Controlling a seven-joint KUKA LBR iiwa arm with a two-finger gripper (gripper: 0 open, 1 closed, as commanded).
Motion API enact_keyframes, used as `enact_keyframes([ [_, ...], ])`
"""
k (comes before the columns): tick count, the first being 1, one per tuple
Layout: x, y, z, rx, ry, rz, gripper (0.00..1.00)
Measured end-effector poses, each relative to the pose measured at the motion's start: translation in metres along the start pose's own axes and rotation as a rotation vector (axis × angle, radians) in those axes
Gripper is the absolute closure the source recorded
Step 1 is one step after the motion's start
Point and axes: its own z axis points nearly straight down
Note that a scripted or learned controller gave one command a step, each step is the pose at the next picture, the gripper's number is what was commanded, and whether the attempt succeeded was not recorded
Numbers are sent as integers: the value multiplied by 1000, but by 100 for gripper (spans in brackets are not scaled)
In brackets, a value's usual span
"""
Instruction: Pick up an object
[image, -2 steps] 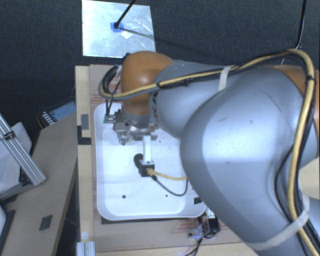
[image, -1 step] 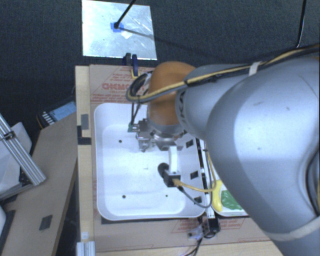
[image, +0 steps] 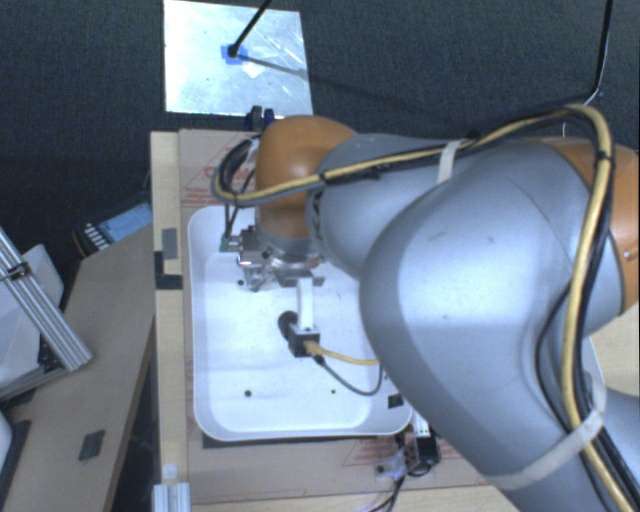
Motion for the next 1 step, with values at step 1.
enact_keyframes([
  [1, 11, -22, -133, -11, 5, 0, 100],
])
